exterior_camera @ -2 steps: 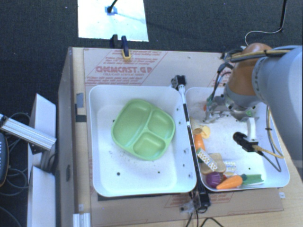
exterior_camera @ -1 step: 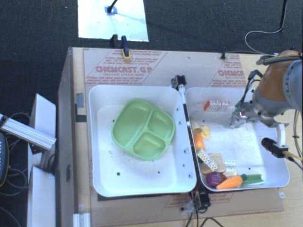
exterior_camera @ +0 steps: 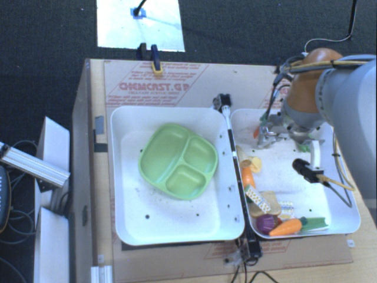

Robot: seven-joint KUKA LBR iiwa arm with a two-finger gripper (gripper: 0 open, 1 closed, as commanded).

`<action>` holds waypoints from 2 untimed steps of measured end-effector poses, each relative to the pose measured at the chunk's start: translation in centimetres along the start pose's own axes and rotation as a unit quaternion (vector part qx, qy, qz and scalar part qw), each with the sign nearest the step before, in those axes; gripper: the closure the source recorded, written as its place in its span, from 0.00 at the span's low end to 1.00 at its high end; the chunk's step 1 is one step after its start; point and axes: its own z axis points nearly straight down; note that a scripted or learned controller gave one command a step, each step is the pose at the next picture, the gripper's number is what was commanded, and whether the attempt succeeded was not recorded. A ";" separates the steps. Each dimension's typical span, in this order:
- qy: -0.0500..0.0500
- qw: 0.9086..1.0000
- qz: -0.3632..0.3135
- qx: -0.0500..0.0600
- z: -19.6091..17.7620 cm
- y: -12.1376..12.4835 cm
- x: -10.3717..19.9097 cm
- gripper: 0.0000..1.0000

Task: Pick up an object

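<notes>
So the stuff I could grab is all piled in the right bin (exterior_camera: 341,220), mostly along its lower left side: a carrot (exterior_camera: 287,227) lying near the bottom edge, a purple round thing (exterior_camera: 266,222) just beside it, some kind of cracker or bread piece (exterior_camera: 263,202) above that, and an orange bit (exterior_camera: 248,177) up against the divider. There's also a small orange-red thing (exterior_camera: 257,132) right by my tool (exterior_camera: 270,133), at the top left corner of that bin. Can't say what it is, too small.

My tool is down low in that upper corner of the right bin. Honestly I can't tell how it's set or whether it has anything, the arm (exterior_camera: 347,93) and cables crowd that spot. Nothing visibly in it, so I'd call this the reach-and-close step, not a lift yet.

Next move, I reckon: get square over one item and close on it cleanly. The pile at the bottom is crowded, things touching, so a sloppy grab could catch two or just shove them.

Left bin (exterior_camera: 126,217) has a green divided plate (exterior_camera: 178,161) sitting tilted in the middle. Both bins sit on a bench (exterior_camera: 153,87) with red printed lettering, dark carpet floor (exterior_camera: 47,34) around, and a pale square sheet (exterior_camera: 159,22) at the top of the frame.
</notes>
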 end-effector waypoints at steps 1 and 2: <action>-0.002 1.000 0.002 0.000 -0.1 1.0 -9.0 0.00; 0.000 1.000 0.000 0.006 0.0 2.7 -4.2 0.00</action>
